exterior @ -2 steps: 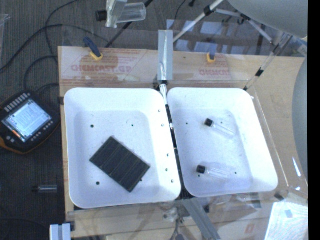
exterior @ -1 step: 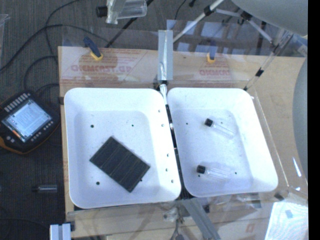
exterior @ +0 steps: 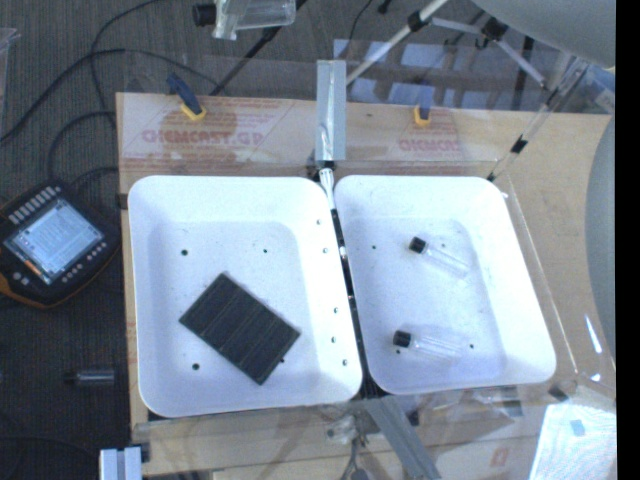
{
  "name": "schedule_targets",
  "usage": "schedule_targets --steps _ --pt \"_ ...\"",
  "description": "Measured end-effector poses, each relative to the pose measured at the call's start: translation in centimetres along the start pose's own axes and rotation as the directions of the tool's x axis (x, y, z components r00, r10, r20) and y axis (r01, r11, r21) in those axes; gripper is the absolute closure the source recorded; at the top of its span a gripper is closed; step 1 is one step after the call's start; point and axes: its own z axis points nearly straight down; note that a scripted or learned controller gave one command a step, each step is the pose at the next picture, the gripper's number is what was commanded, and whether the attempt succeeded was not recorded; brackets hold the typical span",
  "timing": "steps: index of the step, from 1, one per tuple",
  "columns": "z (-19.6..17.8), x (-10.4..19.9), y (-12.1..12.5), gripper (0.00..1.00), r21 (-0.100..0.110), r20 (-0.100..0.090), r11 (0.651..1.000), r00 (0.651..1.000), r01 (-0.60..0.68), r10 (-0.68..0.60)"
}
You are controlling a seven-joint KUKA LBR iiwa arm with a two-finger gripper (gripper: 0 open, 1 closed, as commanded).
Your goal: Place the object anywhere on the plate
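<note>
Two clear vials with black caps lie loose in the right bin [exterior: 520,268]: upper vial [exterior: 438,255] mid-floor, lower vial [exterior: 428,343] near the front edge; neither grasped, so nothing picked yet. Dark ribbed plate [exterior: 240,327] lies flat, skewed, in the left bin [exterior: 150,268] toward its front-left corner, the drop target. Arm [exterior: 560,3] at the top right corner; gripper state: cannot tell.

A dark ribbed plate [exterior: 240,328] is lying tilted in the left bin [exterior: 160,208], well apart from the walls. Two clear vials with black caps — one [exterior: 437,255] farther, one [exterior: 428,343] nearer — are resting in the right bin [exterior: 520,268], apart from each other.
</note>
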Motion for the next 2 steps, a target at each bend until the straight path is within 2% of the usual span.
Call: schedule_targets --steps 2 --pt "-1.98 -0.24 0.12 1.00 -0.004 0.009 1.000 1.000 0.000 0.001"
